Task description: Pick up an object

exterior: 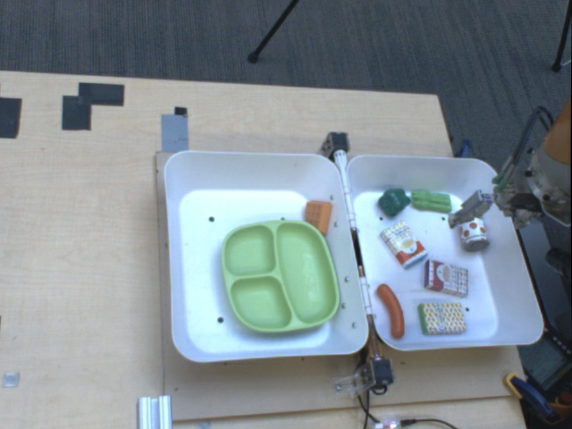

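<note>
The gripper [472, 211] hangs over the upper right part of the right bin [527, 315], and whether it is released or clenched cannot be told from here. Directly below it in the view, touching or just beside it, stands a small red-and-white can [475, 234], which I judge the likeliest target; it looks upright, so no long axis governs the approach. The green vegetable [430, 201] lies to the left of the can with its long axis running left to right, and a darker green piece [392, 202] sits at its far end. A red-and-white carton [403, 244] lies well left of the can, a small red box [445, 278] below it, a patterned packet [442, 317] lower still, and a sausage [391, 310] lower left. The can has bare white floor around it, though the bin's right wall is near. The left bin [183, 257] holds a green divided plate [280, 276] and an orange block [317, 214].
</note>
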`<state>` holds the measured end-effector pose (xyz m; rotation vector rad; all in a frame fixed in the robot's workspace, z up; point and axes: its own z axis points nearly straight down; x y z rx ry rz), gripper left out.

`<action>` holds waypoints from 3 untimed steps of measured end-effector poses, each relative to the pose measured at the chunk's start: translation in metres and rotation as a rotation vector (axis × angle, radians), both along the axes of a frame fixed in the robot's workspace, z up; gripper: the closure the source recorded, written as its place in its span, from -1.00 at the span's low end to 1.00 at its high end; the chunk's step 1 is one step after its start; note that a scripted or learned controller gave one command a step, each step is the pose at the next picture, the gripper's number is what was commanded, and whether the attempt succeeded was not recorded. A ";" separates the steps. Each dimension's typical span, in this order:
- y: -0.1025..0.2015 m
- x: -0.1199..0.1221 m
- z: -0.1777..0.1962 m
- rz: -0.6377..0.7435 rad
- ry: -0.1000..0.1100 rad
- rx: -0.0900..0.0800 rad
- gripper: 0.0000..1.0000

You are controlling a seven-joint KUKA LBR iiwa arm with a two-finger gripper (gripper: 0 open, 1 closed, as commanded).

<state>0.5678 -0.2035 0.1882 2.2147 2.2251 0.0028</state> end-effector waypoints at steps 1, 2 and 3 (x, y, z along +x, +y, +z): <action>0.054 -0.079 -0.103 -0.002 0.000 0.000 -1.00; 0.054 -0.076 -0.091 -0.002 -0.008 -0.001 1.00; 0.112 -0.012 -0.075 0.000 -0.001 0.001 1.00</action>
